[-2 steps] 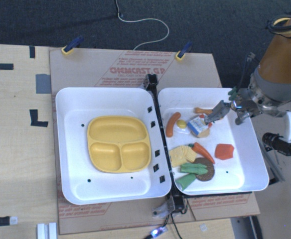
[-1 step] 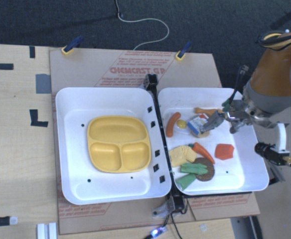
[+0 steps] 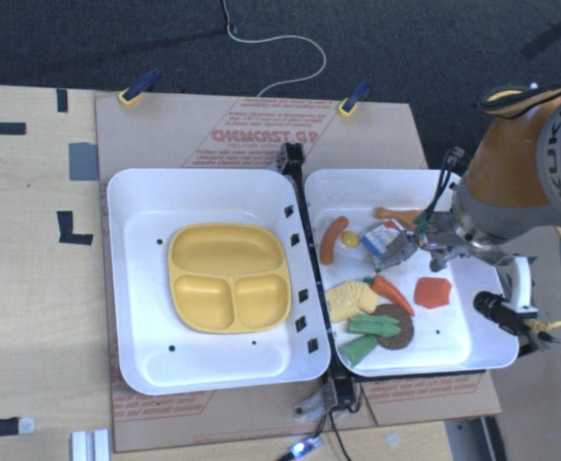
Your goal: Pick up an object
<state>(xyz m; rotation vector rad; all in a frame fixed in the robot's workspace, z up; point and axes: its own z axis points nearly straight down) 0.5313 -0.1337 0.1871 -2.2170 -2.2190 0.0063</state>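
Reaching in from the right, the grey arm (image 3: 511, 176) with its orange band hangs over the right bin (image 3: 453, 353), and its gripper (image 3: 402, 248) sits low among the small objects in the upper middle of that bin. Whether it is released or clenched cannot be told from this slanted view, and nothing is plainly seen between its tips. Just at the tip lies a small bluish-grey item (image 3: 381, 243), too blurred to identify, with a small yellow piece (image 3: 351, 240) beside it. A red sausage-shaped toy (image 3: 332, 238) lies tilted near the divider between the bins. Lower down, a carrot (image 3: 392, 294) points diagonally, a pale yellow toy (image 3: 351, 300) rests to its left, and a brown round disc (image 3: 396, 327) sits below with a green piece (image 3: 369, 327) lying partly over it. A red block (image 3: 432, 292) lies apart toward the right side. The left bin (image 3: 146, 353) holds a yellow divided plate (image 3: 230, 277) with three compartments, lying flat near its middle. Both bins rest on a cardboard sheet (image 3: 261, 128).
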